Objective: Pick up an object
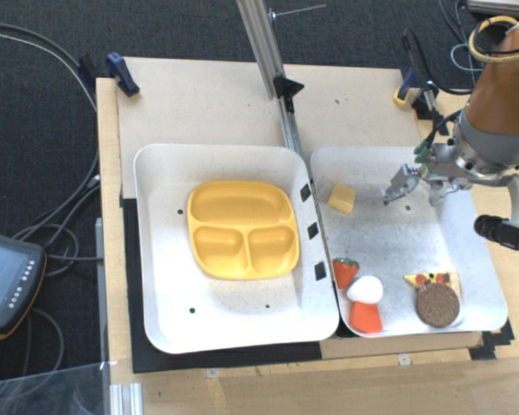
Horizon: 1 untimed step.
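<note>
My tool [406, 182] hung over the upper part of the right bin [389, 240], reaching in from the right edge, and nothing sat between its fingers. Whether those fingers stood open or shut, I could not tell from that slant.

Nearest thing to me was the small tan block [342, 199], just to the left of the tool, alone on bare bin floor near the divider. That looked like my best pick: flat sides, blocky, probably foam or wood, nothing crowding it. To do it well I judged I should centre over it, line the fingers across two flat faces, and come straight down so I did not nudge it toward the wall.

Further off, along the bin's lower edge, sat a red and green piece [345, 271], a smooth white rounded thing [365, 290] touching an orange piece [366, 317], a rough brown disc [437, 304], and a yellow slice with red bits [431, 279] just above it. Crowded, rounded, riskier.

In the left bin [156, 232] lay a glossy yellow tray [242, 228] with three compartments, too wide and flat for me. Pale bench [199, 102] underneath.
</note>
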{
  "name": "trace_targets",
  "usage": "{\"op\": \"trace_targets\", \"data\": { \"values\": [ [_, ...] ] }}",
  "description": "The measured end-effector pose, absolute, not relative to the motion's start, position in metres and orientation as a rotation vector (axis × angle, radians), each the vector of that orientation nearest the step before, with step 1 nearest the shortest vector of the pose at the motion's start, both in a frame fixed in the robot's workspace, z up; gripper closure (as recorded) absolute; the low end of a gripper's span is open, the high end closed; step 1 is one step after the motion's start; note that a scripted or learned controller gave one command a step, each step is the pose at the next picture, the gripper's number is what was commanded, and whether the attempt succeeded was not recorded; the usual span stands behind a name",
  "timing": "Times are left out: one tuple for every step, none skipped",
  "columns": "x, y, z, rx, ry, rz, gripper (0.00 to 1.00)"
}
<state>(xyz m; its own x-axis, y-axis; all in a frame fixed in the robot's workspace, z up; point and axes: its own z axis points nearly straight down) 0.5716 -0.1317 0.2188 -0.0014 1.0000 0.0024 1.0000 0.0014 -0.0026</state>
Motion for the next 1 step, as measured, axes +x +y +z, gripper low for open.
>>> {"op": "trace_targets", "data": {
  "values": [
    [0.5717, -0.1318, 0.2188, -2.218, -2.221, 0.000, 0.00]
  ]
}}
